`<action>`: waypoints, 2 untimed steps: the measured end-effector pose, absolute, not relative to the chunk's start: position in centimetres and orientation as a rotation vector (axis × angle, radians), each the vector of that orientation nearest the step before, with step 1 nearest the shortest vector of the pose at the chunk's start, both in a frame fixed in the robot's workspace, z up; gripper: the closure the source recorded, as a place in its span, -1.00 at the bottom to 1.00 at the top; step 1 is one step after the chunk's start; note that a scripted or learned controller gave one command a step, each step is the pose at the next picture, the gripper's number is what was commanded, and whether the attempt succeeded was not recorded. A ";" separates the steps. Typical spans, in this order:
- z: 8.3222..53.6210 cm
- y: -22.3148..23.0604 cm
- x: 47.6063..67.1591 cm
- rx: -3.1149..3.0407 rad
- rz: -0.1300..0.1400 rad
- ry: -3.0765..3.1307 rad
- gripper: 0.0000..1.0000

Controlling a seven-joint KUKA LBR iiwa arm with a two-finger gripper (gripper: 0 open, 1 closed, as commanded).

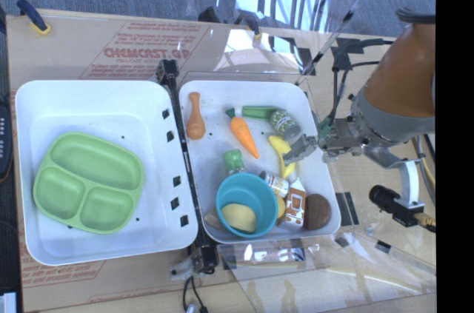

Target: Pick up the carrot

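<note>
Camera view puts the carrot [244, 136] free in the right bin [194, 178], just left of the banana [280, 149], so I'd bring the gripper [302, 149], whose opening I cannot tell, from beyond the banana over the carrot's middle, fingers spanning its width.

"CHEMCAST GP" is printed in red on the brown protective paper [141, 52] behind the bins.
</note>
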State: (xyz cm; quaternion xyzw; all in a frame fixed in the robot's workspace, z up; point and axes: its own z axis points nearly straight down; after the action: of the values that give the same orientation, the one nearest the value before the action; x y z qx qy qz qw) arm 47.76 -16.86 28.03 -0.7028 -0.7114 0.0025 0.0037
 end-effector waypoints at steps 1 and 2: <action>16.3 -16.3 53.6 -2.226 0.018 -2.196 -1.00; 11.3 -16.7 60.7 -2.275 0.016 -2.153 -1.00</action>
State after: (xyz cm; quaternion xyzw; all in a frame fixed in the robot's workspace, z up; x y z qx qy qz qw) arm 60.68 -16.71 11.26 -0.7262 -0.6874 0.0051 0.0045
